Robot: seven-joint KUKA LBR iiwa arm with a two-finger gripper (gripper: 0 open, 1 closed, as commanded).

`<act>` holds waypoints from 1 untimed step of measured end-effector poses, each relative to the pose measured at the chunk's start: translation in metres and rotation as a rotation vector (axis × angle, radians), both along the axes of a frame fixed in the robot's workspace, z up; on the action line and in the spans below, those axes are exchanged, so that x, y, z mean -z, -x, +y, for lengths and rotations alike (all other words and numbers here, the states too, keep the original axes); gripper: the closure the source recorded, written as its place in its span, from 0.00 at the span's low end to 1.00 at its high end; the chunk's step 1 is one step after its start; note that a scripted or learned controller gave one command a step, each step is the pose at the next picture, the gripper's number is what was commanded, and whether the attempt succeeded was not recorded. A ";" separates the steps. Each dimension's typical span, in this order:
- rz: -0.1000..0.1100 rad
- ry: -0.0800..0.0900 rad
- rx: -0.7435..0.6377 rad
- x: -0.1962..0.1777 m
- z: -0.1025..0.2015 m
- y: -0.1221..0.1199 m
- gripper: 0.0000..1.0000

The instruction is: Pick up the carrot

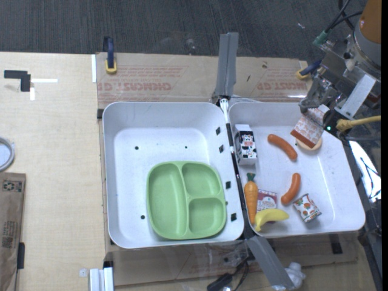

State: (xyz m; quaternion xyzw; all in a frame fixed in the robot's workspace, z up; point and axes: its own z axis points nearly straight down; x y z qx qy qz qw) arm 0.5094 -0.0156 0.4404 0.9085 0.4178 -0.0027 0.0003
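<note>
The carrot (250, 197), orange with a green top, lies lengthwise against the left wall of the right bin (339, 223), near its front. My gripper (316, 106) hangs over the far right corner of that bin, well away from the carrot. Just below it sits a brown-and-white slice-shaped item (307, 133), and I cannot make out whether the gripper touches it.
A yellow banana (271, 217) and a small red packet (267, 199) crowd the carrot's right side. Two sausages (283, 146) (291, 188), a cow-print carton (245, 144) and a small box (307, 208) share the right bin. A green divided plate (187, 199) lies in the left bin (121, 162).
</note>
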 end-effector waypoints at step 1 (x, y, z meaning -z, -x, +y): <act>-0.001 0.001 0.435 0.083 0.062 0.029 1.00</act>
